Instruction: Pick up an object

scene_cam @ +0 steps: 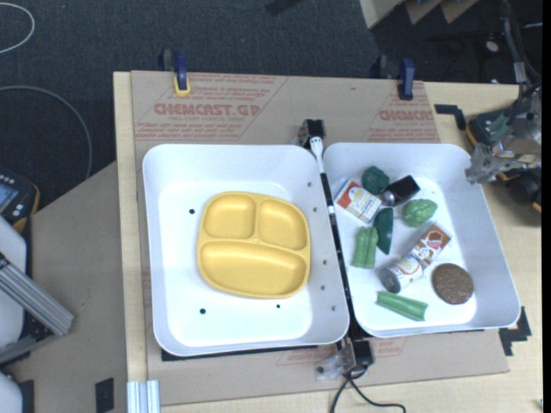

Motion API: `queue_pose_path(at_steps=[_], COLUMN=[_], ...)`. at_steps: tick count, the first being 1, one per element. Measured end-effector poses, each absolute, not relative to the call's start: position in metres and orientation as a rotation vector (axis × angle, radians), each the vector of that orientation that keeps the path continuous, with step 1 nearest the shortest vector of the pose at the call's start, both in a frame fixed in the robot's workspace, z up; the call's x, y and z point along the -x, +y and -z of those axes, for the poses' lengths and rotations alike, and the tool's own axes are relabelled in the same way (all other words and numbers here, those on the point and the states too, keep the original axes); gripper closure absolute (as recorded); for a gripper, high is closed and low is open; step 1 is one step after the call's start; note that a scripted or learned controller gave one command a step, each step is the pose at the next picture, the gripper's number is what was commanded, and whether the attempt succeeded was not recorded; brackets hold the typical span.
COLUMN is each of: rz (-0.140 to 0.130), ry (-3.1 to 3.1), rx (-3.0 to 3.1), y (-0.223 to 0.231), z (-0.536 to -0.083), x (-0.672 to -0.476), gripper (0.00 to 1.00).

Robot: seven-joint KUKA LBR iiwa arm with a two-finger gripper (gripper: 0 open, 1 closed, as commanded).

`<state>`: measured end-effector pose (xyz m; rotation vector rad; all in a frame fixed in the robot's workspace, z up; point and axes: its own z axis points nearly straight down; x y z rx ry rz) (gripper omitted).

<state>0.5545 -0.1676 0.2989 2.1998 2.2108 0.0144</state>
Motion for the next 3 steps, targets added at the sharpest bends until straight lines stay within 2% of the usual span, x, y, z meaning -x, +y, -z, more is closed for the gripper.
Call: queue_pose_path(at_steps=[3], rz=[-0.02], ry=[2.206], rx=[-2.188], y=[-0.168], z=[-0.33], x=[-0.557], gripper=[1.0])
